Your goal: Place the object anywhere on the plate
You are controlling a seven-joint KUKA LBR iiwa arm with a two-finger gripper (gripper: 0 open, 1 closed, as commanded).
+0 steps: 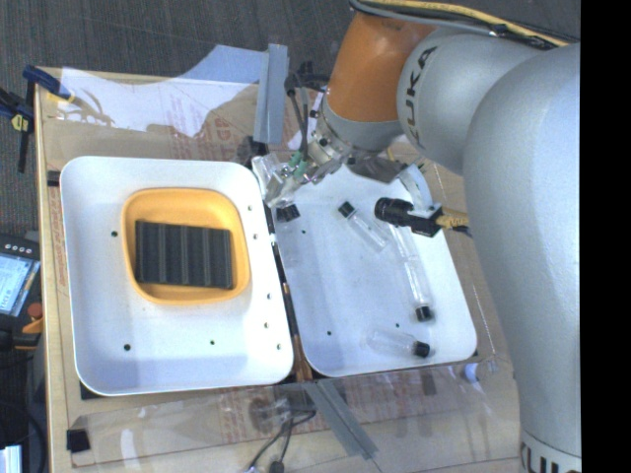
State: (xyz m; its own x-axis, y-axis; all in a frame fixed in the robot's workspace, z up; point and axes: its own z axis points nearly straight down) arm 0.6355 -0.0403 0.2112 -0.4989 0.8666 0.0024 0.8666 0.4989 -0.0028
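Vials (409, 269) lie in right bin (335, 343); yellow plate (182, 210) sits left.

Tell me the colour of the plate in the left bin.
The plate is yellow-orange, holding a dark ribbed insert; the camera view shows it clearly.

White papers (148, 92) spread over bench's far left corner; blue pen (47, 82) laid at their edge. Small screen device (14, 282) seen beside left bin (89, 353). Cables (271, 446) trailed along front.

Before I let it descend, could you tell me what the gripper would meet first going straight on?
Probably the right bin's floor at its upper-left corner: the gripper points down there. Depth is unclear.
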